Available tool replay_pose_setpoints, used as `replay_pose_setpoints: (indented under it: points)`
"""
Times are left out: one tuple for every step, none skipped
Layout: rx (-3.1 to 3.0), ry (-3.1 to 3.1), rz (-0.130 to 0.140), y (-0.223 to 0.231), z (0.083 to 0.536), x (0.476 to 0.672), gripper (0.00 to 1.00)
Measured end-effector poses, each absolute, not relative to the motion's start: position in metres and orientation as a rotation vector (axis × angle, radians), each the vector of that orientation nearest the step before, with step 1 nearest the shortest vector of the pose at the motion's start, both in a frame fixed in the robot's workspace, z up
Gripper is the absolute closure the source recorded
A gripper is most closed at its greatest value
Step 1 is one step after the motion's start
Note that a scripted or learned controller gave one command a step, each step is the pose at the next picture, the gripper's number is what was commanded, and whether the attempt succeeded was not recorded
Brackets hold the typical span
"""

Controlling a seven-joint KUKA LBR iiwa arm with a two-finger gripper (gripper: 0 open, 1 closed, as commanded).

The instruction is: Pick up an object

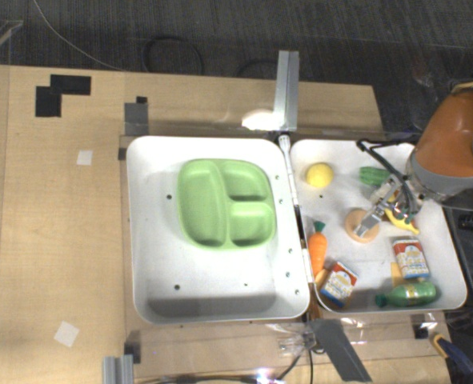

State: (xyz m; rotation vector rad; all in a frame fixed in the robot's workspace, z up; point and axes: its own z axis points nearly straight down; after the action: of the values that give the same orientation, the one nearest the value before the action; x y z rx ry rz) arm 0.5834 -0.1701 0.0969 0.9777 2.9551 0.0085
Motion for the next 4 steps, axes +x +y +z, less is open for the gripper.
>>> replay_pose_setpoints:
  points:
    - [1.295,2.837,0.021,-0.196,0.096,0.523,0.0]
    - [1.402,2.777,0.009,-0.181,0.095,0.496,0.0]
    - [1.402,2.777,0.005,-0.176,0.094,0.495,0.0]
    - [1.466,2.753,0.005,-0.168,0.094,0.501,0.0]
